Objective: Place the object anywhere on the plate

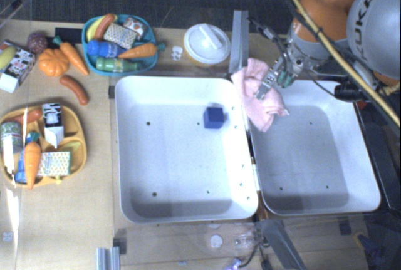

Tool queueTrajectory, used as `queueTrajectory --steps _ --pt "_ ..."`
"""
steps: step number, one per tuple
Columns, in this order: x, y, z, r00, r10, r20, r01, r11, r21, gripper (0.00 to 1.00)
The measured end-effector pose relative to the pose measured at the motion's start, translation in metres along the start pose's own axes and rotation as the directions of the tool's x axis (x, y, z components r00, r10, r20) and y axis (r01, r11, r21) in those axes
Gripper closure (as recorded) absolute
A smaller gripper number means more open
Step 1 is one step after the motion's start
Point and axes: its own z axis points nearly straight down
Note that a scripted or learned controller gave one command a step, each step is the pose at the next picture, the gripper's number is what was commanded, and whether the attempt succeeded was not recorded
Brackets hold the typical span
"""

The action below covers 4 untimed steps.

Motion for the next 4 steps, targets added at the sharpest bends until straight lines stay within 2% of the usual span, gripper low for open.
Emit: queueTrajectory --steps 1,2,4 --pt "0.046 0.025 -0.007 0.92 -0.392 0.001 0.392 0.92 -0.001 1.0" --pt "0.098 0.033 -0.011 0.778 -0.629 0.0 0.629 0.778 -0.001 1.0" --pt "0.202 0.066 0.002 0.776 -0.631 -0.002 0.631 0.776 -0.001 1.0"
